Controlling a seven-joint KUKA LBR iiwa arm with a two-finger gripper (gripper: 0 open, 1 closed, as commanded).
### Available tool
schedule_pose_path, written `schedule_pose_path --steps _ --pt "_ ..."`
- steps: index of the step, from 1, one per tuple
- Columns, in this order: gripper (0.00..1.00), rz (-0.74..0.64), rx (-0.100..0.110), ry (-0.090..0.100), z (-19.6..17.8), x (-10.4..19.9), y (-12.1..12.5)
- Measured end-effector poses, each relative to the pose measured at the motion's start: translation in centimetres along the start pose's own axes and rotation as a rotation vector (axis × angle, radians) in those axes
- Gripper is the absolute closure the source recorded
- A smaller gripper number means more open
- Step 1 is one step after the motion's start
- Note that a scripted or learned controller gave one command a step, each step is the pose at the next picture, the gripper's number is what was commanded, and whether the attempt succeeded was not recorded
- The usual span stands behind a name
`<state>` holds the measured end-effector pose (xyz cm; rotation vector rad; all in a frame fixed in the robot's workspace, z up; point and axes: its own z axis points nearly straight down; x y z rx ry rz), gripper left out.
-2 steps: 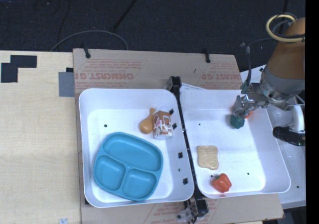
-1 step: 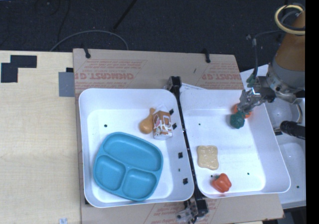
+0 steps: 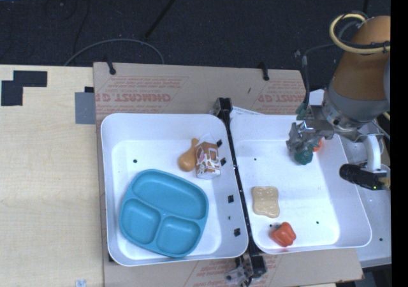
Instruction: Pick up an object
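I see the arm point(image 3: 360, 81) reaching in from the right, its gripper point(image 3: 302, 141) low over the far part of the right bin point(image 3: 344, 228). A teal object point(image 3: 303, 155) sits right at the fingertips, with a bit of red-orange showing just to its right, but I cannot tell from this angle whether the gripper is open, shut, or actually has the teal piece between its fingers; the metal parts and the object blur together. Nearer to me in the same bin lies a pale beige slab point(image 3: 265, 201), well apart from the gripper, and nearer still a red pepper point(image 3: 284, 234) close to the bin's near wall. In the left bin point(image 3: 111, 152) a blue divided plate point(image 3: 164, 212) fills the near part, tilted slightly, and beyond it an orange-brown piece point(image 3: 188, 158) lies touching a small white carton point(image 3: 207, 159) with brown markings, close to the divider between the bins. Both bins rest on a sheet of printed cardboard point(image 3: 191, 88), and a black clip point(image 3: 223, 107) sits at the far end of the divider. So the closest candidate to the gripper is the teal object, directly at its tip; everything else is clearly away from it.
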<state>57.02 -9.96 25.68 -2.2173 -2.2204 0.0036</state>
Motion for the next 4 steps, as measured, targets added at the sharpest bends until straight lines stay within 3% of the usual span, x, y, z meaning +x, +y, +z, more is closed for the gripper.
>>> schedule_pose_path --steps 1,4 --pt "1.0 0.0 0.0 0.0 0.5 5.7 -0.2" --pt "1.0 0.002 0.001 -0.001 3.7 18.7 -4.0"
